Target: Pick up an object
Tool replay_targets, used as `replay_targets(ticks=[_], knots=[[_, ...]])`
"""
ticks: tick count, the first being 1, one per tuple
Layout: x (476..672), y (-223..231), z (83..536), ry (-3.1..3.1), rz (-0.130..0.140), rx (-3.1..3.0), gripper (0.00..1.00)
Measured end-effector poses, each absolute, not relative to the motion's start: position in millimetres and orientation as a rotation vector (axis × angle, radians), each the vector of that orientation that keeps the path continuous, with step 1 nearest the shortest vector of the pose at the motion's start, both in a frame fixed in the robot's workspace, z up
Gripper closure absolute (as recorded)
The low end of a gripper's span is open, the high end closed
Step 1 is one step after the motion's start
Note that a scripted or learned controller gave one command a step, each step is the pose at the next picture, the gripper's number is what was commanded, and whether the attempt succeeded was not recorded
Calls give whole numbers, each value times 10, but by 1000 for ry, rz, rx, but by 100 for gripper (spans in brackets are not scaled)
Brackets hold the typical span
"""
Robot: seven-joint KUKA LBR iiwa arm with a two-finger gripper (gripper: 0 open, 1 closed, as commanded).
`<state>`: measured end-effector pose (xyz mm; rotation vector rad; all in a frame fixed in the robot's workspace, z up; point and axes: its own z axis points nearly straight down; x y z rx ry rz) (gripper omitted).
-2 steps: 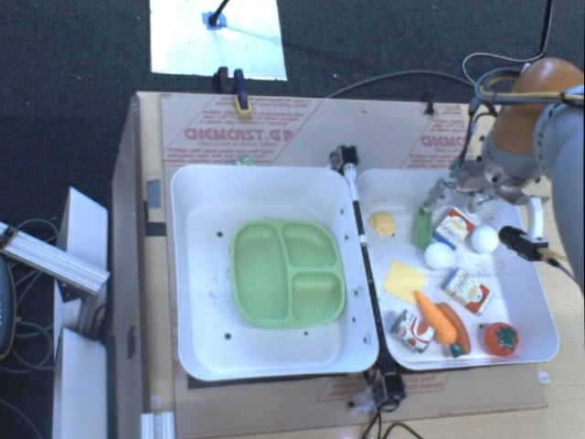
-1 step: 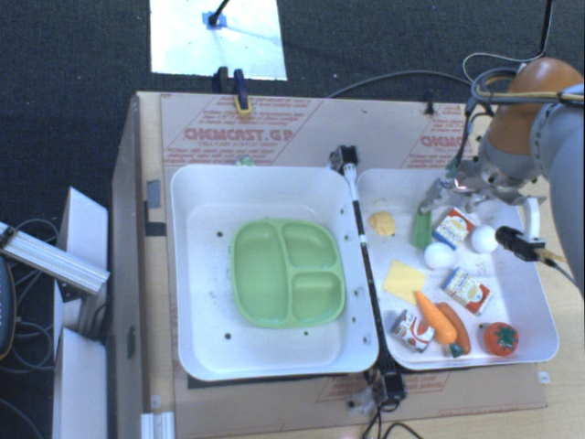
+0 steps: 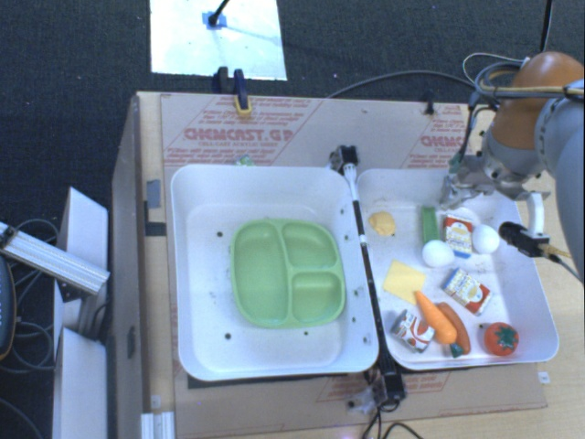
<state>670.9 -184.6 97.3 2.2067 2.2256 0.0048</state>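
My gripper (image 3: 454,193) hangs over the back of the right bin (image 3: 539,314), just behind a small milk carton (image 3: 459,235). Two white eggs (image 3: 437,253) (image 3: 485,239) flank that carton. A green stick (image 3: 429,223) and a yellow round piece (image 3: 382,223) lie to the gripper's left. Nearer the front lie a yellow cheese slice (image 3: 403,282), a second carton (image 3: 467,292), a carrot (image 3: 433,315), a sausage (image 3: 455,326), a tomato (image 3: 500,338) and a red-and-white carton (image 3: 412,331). Nothing shows between the gripper's tips.
The left bin (image 3: 206,337) holds a green divided plate (image 3: 288,273). A black rail (image 3: 358,236) runs between the two bins. The grey arm with its orange band (image 3: 539,80) comes in from the upper right, above the bin's back right corner.
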Motion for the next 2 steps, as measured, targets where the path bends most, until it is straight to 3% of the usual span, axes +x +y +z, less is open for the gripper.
replay_targets(ticks=[1, 2], knots=[[6708, -1845, 971, 2227, 4, 2206, 0], [6692, -1978, 855, 2220, 2, 2217, 0]])
